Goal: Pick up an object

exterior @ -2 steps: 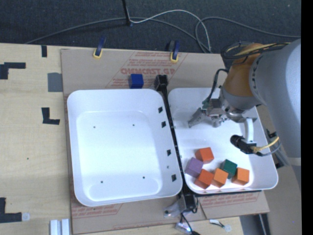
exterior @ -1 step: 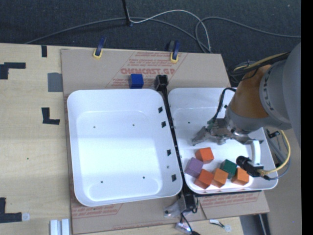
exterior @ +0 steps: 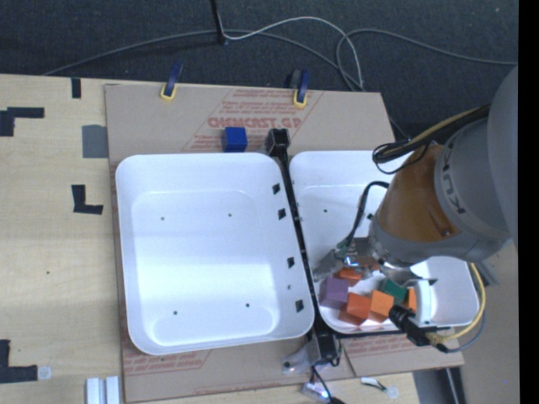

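Several small blocks lie bunched in the near left corner of the right bin (exterior: 324, 183): a purple block (exterior: 335, 292), an orange block (exterior: 359, 308), a green block (exterior: 392, 290) and a small red-orange piece (exterior: 348, 273). The arm's grey wrist with its orange band (exterior: 413, 204) leans in from the right over this bin. My gripper (exterior: 357, 264) is low down, right above the pile, close to the red-orange piece and the purple block. The wrist hides part of the pile.
The left white bin (exterior: 126, 225) lies beside the right one, with a black divider strip (exterior: 290, 225) between them. A blue cube (exterior: 235, 138) rests on the cardboard behind the bins. Two clamps (exterior: 172, 82) hold the cardboard's far edge.
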